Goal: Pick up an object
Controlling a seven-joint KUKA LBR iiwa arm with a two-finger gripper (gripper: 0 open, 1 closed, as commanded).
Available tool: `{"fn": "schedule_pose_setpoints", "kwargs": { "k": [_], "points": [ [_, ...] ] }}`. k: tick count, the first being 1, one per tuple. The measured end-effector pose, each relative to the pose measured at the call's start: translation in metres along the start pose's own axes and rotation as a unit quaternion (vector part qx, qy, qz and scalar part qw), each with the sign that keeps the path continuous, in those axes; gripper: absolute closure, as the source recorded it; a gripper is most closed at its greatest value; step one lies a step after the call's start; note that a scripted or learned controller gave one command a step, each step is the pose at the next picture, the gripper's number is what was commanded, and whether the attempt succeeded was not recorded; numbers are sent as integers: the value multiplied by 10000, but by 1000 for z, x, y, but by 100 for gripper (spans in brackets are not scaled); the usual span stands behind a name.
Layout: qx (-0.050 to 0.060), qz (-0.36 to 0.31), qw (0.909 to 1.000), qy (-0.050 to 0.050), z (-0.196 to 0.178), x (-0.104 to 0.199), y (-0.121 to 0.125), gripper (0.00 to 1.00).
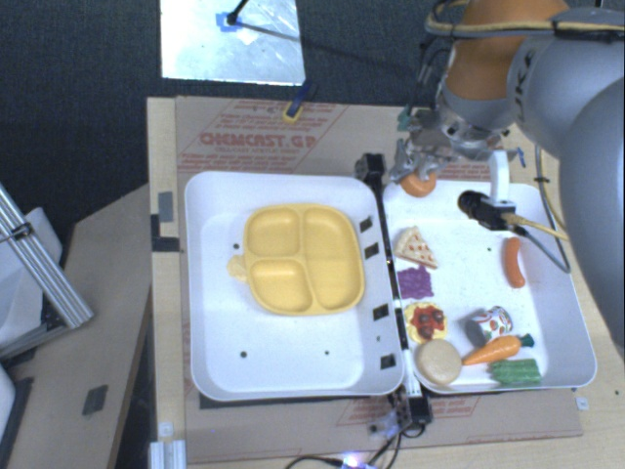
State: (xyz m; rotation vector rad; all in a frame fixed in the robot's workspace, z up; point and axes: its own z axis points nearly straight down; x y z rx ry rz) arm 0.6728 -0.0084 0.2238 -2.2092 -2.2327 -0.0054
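Cardboard-covered surface [254, 140], two bins; tool [422, 169] sits right over an orange toy [420, 185], can't tell its state. Looks light, rounded, probably slippery; I'd pinch its middle.

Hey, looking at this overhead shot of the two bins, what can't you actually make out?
- Claw: the wrist above covers it, so open or shut is unclear.
- Orange thing under the claw: partly covered, and I can't tell if it is gripped.
- Small can: label too small to read.
- Arm: cut off by the right and top edges.
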Motion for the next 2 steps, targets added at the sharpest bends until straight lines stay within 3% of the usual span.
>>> {"fn": "schedule_pose_setpoints", "kwargs": {
  "k": [1, 2],
  "points": [
    [6, 13, 10000, -7, -1, 34, -23, 100],
    [-10, 22, 10000, -12, -5, 30, -2, 100]
  ]
}}
